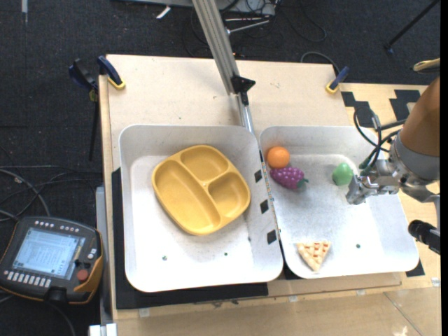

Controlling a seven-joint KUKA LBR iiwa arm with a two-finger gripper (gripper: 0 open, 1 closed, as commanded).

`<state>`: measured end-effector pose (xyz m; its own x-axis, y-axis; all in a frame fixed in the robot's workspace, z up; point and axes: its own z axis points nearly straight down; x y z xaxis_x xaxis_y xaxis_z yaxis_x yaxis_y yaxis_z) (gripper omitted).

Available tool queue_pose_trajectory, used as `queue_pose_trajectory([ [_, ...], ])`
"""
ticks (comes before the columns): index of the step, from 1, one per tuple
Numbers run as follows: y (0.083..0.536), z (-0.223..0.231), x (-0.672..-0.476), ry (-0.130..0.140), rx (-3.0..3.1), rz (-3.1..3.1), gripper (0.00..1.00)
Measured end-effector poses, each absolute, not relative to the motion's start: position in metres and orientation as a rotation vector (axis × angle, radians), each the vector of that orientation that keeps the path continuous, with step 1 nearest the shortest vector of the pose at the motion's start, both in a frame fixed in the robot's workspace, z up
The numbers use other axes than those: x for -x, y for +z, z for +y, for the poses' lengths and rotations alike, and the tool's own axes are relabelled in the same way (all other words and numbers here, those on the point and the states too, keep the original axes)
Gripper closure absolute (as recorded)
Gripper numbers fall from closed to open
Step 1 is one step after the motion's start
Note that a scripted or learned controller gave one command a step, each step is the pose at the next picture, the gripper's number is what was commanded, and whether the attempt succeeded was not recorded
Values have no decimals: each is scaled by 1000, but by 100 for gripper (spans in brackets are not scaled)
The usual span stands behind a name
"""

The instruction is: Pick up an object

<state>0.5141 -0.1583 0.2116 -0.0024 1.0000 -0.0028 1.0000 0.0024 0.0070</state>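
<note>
The arm is reaching in from the right side of the counter (175,89), and the gripper (357,191) is hanging low over the right bin (392,257), near that bin's right wall and just beside a green ball (342,173). Whether it is open or closed I cannot tell; nothing is showing in its grasp. This looks like the approach step, with no pick made yet.

The green ball is sitting toward the bin's back right, and it seems the likeliest target. An orange (278,157) and a bunch of purple grapes (289,178) are lying together near the bin's back left corner, touching or nearly so. A pizza slice (314,254) is resting near the front edge, well apart from the rest.

The next move is calling for a small shift toward the back left to centre over the ball, then a straight descent. Open floor is lying between the ball and the pizza slice, so there is room for moving. The right wall is close behind the gripper. The left bin (140,257) is carrying a yellow divided plate (201,189).
</note>
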Motion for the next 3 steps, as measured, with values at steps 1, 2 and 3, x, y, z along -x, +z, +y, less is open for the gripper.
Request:
queue_pose_trajectory([
  [1,258,-158,-516,4,-2214,2221,100],
  [2,251,-114,-520,1,-2215,2230,100],
  [3,246,-50,-521,1,-2214,2233,100],
])
